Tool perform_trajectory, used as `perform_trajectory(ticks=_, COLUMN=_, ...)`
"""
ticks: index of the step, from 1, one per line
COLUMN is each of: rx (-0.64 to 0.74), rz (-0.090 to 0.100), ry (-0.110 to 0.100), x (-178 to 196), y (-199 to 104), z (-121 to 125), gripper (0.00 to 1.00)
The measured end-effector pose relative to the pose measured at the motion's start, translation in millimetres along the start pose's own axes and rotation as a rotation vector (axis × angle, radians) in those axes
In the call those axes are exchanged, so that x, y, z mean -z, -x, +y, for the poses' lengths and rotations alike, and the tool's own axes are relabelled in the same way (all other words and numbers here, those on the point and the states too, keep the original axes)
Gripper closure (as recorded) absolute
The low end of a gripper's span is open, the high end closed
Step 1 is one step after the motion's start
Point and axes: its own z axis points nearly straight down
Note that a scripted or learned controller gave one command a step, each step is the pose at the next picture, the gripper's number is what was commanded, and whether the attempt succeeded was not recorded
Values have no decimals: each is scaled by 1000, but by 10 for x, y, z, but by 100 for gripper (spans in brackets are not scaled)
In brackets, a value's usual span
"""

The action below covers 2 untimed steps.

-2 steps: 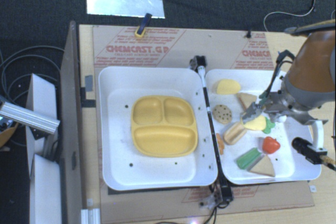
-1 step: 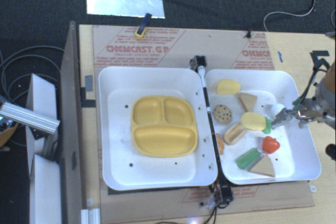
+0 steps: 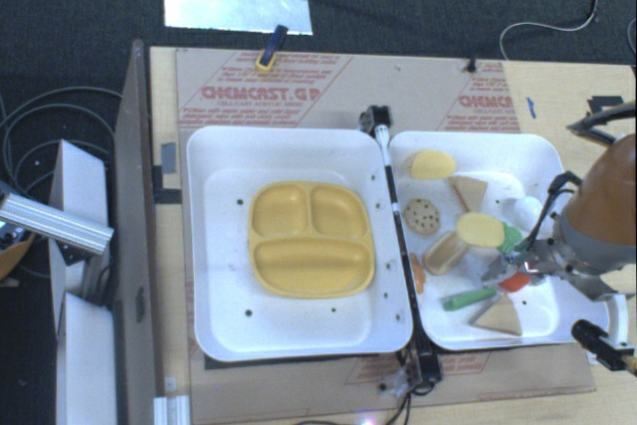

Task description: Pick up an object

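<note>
Down low at the right edge, reaching in: the grey arm [image 3: 607, 214], with the gripper [image 3: 510, 268] dipped into the right bin [image 3: 545, 154]. Impossible to tell from up here whether the claw is wide or narrow, and nothing seen gripped in it.

Right at the tip, a small red piece [image 3: 516, 282], touching or just beside the claw; cannot say which. Just left of that, a green stick [image 3: 468, 298] lying flat, slanted toward the near left. Nearer still, a tan wedge [image 3: 500, 317] by the bin's near wall.

Farther back in the same bin, plenty more. A yellow disc [image 3: 480, 230] just beyond the claw, with a green scrap [image 3: 512, 238] tucked against its right side. A white lump [image 3: 518, 210] beyond that. A pale wedge [image 3: 470, 192] and a yellow oval [image 3: 432, 164] toward the far left corner. A spotted cookie [image 3: 422, 215] close to the dividing wall, a tan roll [image 3: 444, 254] near it, and a thin orange sliver [image 3: 417, 274] hugging that wall.

Over in the left bin [image 3: 224, 174], well apart from the action: a yellow divided plate [image 3: 311, 239], flat in the middle, three compartments facing up.
</note>
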Motion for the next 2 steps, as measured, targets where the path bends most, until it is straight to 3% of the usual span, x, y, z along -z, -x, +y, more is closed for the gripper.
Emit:
perform_trajectory(ticks=1, rx=2, rz=-3, ry=10, x=160, y=3, z=32, gripper=100)
perform_trajectory(ticks=2, rx=12, rz=-4, ry=18, x=2, y=-569, z=928, gripper=100)
